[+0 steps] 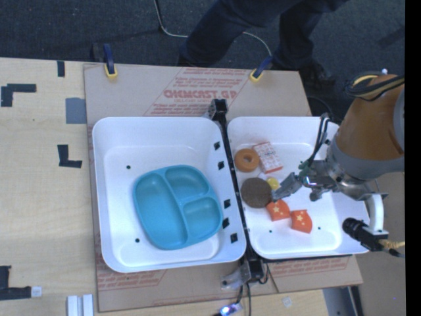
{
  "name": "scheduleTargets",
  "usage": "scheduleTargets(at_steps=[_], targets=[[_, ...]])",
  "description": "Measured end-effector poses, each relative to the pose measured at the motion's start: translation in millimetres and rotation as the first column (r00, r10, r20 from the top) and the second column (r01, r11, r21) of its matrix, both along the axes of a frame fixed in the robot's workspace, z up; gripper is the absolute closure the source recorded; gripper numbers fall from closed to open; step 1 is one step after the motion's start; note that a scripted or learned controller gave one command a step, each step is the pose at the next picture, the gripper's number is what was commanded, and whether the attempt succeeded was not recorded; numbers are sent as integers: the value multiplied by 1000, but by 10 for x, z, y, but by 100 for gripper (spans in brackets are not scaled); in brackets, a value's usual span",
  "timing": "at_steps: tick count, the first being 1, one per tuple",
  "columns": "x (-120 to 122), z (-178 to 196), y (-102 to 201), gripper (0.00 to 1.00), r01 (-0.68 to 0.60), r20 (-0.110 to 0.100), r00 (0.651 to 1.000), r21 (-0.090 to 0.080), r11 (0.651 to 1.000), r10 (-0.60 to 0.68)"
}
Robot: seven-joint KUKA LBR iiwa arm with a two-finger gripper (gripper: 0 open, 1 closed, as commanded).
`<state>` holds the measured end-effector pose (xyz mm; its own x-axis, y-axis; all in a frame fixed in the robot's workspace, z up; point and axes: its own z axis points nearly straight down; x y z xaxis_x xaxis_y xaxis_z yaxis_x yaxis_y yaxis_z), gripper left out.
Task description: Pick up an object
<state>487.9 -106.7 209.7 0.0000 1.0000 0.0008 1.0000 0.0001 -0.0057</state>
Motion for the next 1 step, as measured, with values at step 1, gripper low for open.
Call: scheduleTargets(at_steps=[1], targets=[[-2,-426,6,0,0,1,1000,0,1000,0]])
